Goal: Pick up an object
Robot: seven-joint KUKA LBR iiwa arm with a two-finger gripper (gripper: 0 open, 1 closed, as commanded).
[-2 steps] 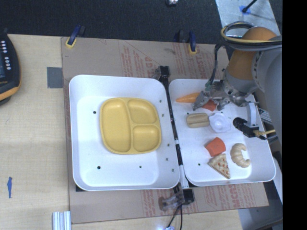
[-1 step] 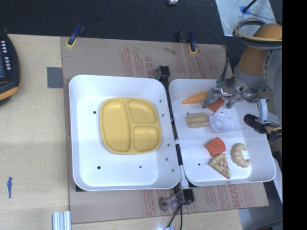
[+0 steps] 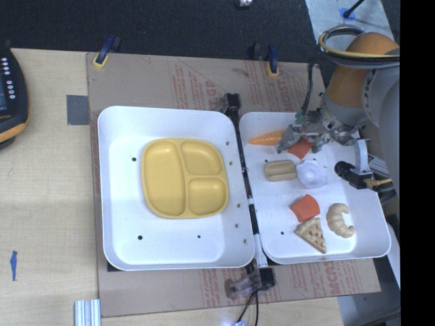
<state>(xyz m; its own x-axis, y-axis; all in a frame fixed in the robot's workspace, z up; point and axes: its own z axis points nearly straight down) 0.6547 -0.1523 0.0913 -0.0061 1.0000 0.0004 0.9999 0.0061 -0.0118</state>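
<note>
My gripper (image 3: 301,139) is low in the back of the right bin (image 3: 367,250), reaching in from the right. It sits just right of an orange carrot (image 3: 264,139) and directly over a small red-orange piece (image 3: 299,149), which it partly hides. In front of it lie a tan bread roll (image 3: 280,170) and a white rounded object (image 3: 312,175). Nearer the front are a red chunk (image 3: 305,207), a croissant (image 3: 340,221) and a pizza slice (image 3: 312,235).
The left bin (image 3: 122,243) holds a yellow divided plate (image 3: 185,177). A black clamp piece (image 3: 353,175) on the arm's side overhangs the right bin's right edge. A handheld controller (image 3: 10,94) lies at the bench's far left.
</note>
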